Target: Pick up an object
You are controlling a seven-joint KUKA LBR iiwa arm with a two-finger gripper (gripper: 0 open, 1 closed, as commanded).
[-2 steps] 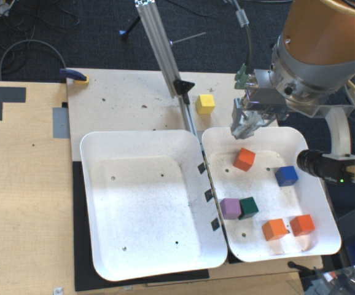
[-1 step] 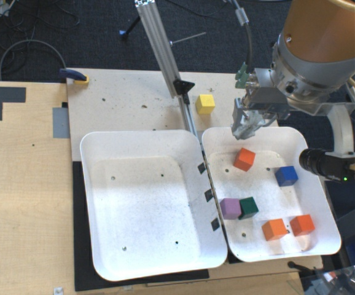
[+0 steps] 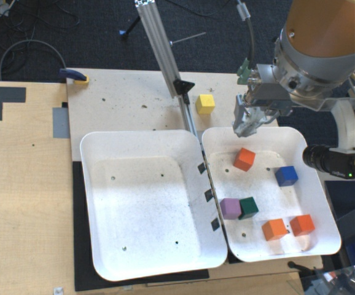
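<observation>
From my remote seat I see the tool hanging over the far edge of the right bin, its tip pointing down; I cannot tell from here how it is set, and nothing shows in it. The nearest candidate is the orange-red cube, lying in the bin just below the tool in the view, that is, slightly nearer the camera and almost in line with it. It sits rotated, a corner turned toward the tool, so I judge the approach needs a short move toward the camera and a wrist turn before descending. The blue cube lies further right; the purple cube and green cube touch each other, making them harder picks.
</observation>
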